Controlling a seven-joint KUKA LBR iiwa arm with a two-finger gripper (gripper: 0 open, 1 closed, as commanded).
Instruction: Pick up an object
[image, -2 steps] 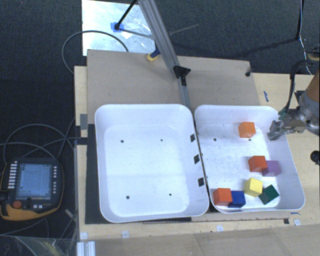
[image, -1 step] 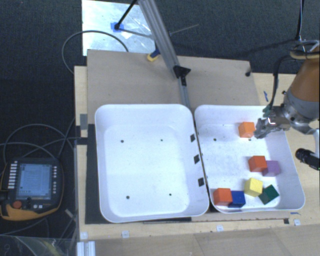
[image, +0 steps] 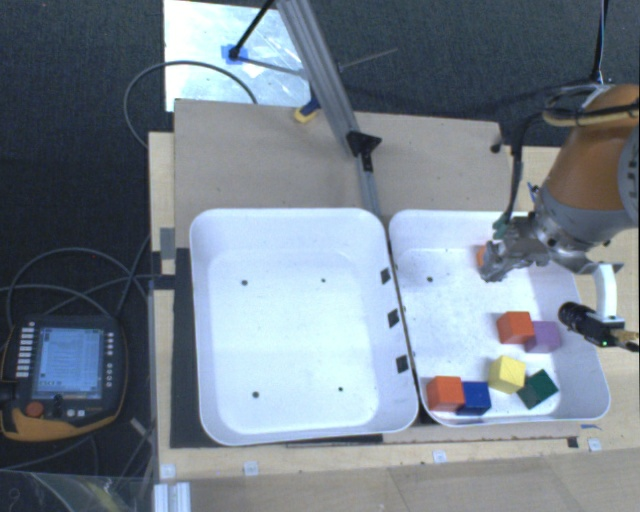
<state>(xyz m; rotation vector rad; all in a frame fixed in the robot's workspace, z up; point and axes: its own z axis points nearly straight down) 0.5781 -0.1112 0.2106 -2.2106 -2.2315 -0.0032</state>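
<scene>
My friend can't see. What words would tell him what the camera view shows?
A robot arm's gripper hangs over the right bin, near its far edge. Toward the bin's near side lie two orange blocks, a purple block, a yellow block, a green block and a blue block. The left bin sits beside it.

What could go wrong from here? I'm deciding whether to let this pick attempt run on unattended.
Two risks stand out.
1. The pincer sits close to the right bin's back wall by a small orange piece, so a grab there may slip or scrape the wall.
2. The other blocks lie bunched: the orange block touches the purple one, and the yellow sits beside the green. Reaching there could nudge neighbours.
</scene>
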